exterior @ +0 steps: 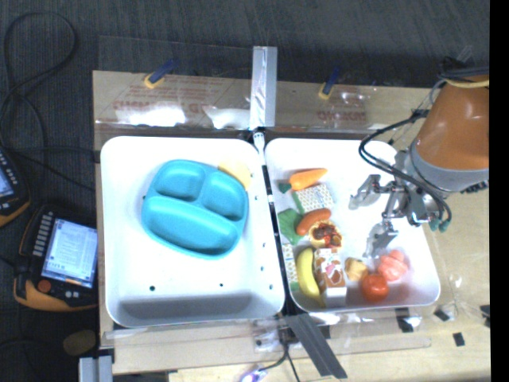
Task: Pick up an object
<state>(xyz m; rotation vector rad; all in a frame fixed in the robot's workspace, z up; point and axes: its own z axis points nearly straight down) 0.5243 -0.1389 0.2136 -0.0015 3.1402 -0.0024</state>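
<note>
The right bin [350, 153] holds several toy foods. Along its left side lie an orange carrot [308, 177], a checkered box [317, 196], a red sausage [312, 220] and a yellow banana [305, 272]. Near the front lie a white carton [329, 270], a red tomato [374, 286] and a pink peach [394, 264]. My gripper [372, 213] hangs over the bin's right half, above bare white floor. One finger [364, 192] points toward the back and the other finger [380, 235] ends just above the peach. The gripper is open, with nothing between the fingers.
The left bin [119, 285] holds a blue divided plate [196, 205] with a small yellow piece [235, 172] at its back right corner. A raised divider [270, 221] separates the bins. The arm's orange band [457, 134] and cables overhang the right bin's back right corner.
</note>
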